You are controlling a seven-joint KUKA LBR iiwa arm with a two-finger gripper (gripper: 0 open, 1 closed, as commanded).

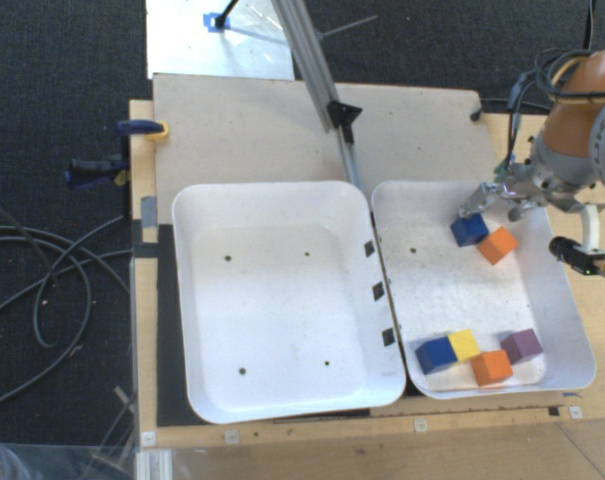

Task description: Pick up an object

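Camera view: tool above blue cube, right bin; grip state unclear.

We see a pale wooden counter standing on dark carpeted floor. Black cables loop over the floor at left, and blue clamps grip the counter's left edge, under even light

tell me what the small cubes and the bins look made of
Cubes, such as the yellow cube and purple cube: probably painted wood or foam, going by the flat matte colour and crisp edges. Right bin and left bin: likely moulded plastic, smooth white with rounded rims.
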